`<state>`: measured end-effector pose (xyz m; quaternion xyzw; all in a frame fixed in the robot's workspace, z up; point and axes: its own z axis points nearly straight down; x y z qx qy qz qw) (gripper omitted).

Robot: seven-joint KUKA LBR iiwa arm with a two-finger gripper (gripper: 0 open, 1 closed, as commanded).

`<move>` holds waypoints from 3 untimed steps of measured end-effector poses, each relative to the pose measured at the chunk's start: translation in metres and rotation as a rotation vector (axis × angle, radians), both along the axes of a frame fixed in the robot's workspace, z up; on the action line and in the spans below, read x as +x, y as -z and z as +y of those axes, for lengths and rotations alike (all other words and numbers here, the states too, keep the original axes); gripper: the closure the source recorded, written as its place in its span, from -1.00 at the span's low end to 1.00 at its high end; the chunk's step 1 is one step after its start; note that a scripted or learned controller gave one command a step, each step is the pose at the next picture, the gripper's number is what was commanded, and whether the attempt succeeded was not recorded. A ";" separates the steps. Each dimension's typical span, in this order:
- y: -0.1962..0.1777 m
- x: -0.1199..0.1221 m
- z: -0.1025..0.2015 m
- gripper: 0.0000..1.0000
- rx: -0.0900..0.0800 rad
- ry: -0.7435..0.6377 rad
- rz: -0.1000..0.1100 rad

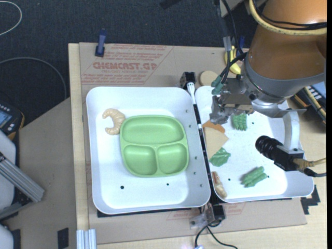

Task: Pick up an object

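My gripper hangs low over the far left corner of the right bin. From this slant I cannot tell whether it is spread or pressed together, or whether it grips anything. Just below its tip lies an orange wedge, close to the bin's left wall and touching a pale slice that lies on its near side. Just to the other side of my tip sits a green floret, apart from the wedge. Further toward the near edge of this bin a green leaf lies just beside the pale slice, and beyond it a green pod rests on the open white floor, well apart from the rest. A brown piece lies along the left wall at the near corner. These are the things I might lift, and all of them lie in the bin beneath me. My arm — grey with its broad orange band — rises over the far right of the bin. In the left bin a green tray with three compartments sits in the middle, and a croissant curls just beside its far left corner. Both bins rest on a brown board with red lettering — a blue clip bites its far edge.
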<state>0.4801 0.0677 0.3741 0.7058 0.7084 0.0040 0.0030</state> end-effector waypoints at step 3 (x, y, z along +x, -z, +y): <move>0.193 0.008 -0.045 1.00 -0.001 0.007 0.016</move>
